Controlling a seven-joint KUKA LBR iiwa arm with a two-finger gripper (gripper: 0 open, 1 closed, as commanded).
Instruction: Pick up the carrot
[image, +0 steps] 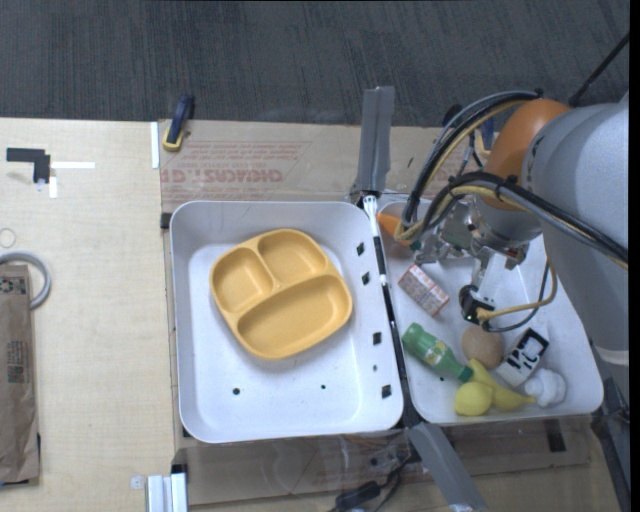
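Item 1. Gripper (452, 238): mine, at the end of the grey arm (590, 190) with its orange band, which reached in from the view's right. It hung over the far part of the right bin (578, 330). Whether it was apart or together could not be told from this slant, and nothing could be seen held in it.

Item 2. Carrot (391, 223): orange, in the far left corner of the right bin, close against the wall shared with the other bin. It sat just beside my gripper, on the gripper's left in the view; whether the two touched could not be told.

Item 3. Small carton (424, 288): red and white, lying flat, nearer the camera than the carrot.

Item 4. Green bottle (435, 352): on its side, slanting along the left wall of the right bin.

Item 5. Brown rounded item (484, 346): just right of the bottle's end.

Item 6. Yellow fruit (476, 398): at the near edge of the right bin, touching or nearly touching the brown item.

Item 7. White bottle (546, 385): in the near right corner.

Item 8. Black item with white markings (527, 350): just behind the white bottle.

Item 9. Left bin (200, 400): white and shallow, it bore a yellow divided plate (282, 293), three compartments, set at a slant near the middle.
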